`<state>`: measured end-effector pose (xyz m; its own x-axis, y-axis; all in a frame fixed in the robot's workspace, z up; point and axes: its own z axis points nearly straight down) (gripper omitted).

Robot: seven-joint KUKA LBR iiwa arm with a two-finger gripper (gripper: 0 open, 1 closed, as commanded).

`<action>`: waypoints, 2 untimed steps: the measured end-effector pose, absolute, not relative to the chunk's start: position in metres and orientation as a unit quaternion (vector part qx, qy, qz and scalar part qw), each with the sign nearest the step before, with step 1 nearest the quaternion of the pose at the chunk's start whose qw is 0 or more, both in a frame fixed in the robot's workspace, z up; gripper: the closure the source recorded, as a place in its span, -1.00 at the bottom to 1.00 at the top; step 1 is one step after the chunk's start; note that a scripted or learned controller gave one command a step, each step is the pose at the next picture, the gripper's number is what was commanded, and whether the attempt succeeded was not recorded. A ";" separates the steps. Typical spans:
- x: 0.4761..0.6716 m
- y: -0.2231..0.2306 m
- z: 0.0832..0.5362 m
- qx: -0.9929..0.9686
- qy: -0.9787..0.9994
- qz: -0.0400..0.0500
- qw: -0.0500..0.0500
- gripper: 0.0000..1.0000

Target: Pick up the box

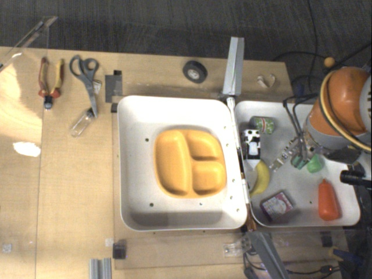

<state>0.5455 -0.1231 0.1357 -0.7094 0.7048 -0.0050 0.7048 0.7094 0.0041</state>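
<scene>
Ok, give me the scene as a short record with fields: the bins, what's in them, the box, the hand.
left bin: yellow divided tray
right bin: green can, banana, purple box, orange bottle, green object, black-and-white item
box: lying at the right bin's near edge, apart from the hand
hand: over the right bin, above the box

My bins (pixel 133 214) look smooth matt white plastic; yellow tray (pixel 189 160) glossy plastic; bench (pixel 70 202) pale wood, slightly shiny; scissors (pixel 90 86) metal blades; box (pixel 276 204) glossy purple wrap.
</scene>
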 end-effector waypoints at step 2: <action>0.610 -0.030 0.187 0.434 0.901 0.002 0.005 1.00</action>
<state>0.6104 -0.0302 0.1872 -0.6239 0.7814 -0.0063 0.7814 0.6240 0.0083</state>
